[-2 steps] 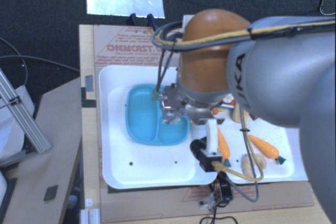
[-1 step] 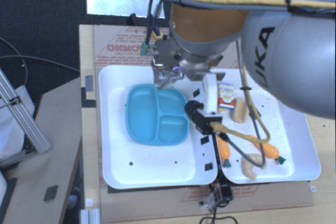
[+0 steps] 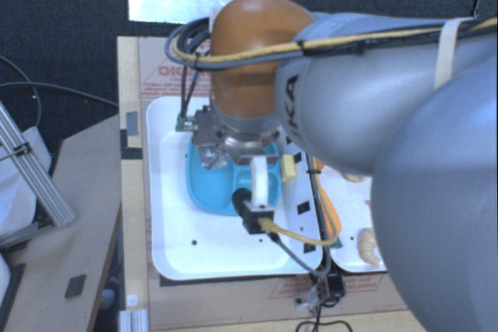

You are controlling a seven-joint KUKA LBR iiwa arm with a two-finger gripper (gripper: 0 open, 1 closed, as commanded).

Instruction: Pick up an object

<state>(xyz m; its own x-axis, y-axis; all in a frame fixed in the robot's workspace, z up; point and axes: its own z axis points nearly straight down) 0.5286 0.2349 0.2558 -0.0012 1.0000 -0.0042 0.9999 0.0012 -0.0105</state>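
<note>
Dark carpeted floor (image 3: 62, 4), pale wooden bench (image 3: 85, 190), slanted aluminium rail (image 3: 35, 175) at left.

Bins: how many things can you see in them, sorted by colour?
Blue: 1, a blue thing in the left bin, partly under the arm.
Orange: 1, an orange thing in the right bin.
Cream: 2, a cream thing and a paler bit, both in the right bin.
Total: 4 that I can see; the arm hides much of both bins.
</note>
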